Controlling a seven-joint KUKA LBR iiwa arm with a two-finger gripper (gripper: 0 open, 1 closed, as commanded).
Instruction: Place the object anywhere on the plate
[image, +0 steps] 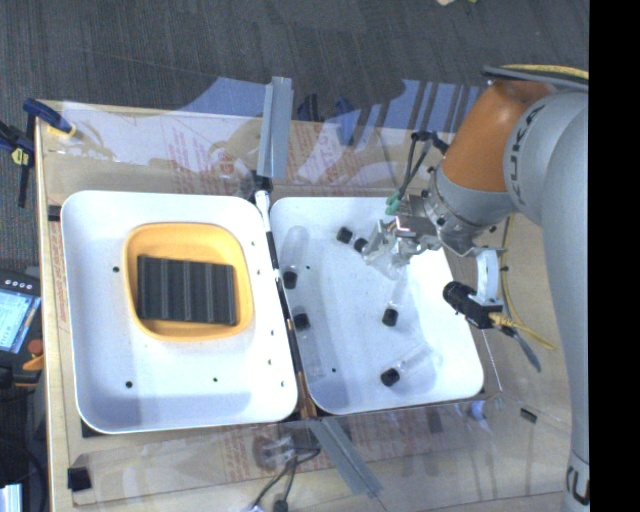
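The claw (392, 243) sits low over the upper middle of the right bin (350, 395), its shiny metal parts tangled with clear glints, and whether it is wide, narrow or gripping anything cannot be told. Around it on the smooth white floor of that bin lie several clear plastic vials with black caps: one cap (345, 236) just to its left, another vial (393, 303) just below it, a third (408, 365) further down toward the bin's near edge, and two more (293, 258) well to its left along the dividing wall; none of them is on the plate. Far to the left, in the left bin (90, 390), rests the plate (189, 278), a rounded yellow rectangular dish with a dark ribbed centre. Above the claw to the right rises the grey arm (545, 150) with its orange band. Both bins rest on a pale wooden surface (130, 140) covered in a clear sheet with faint reddish print too blurred to read, and beyond it is dark grey carpet (200, 40).
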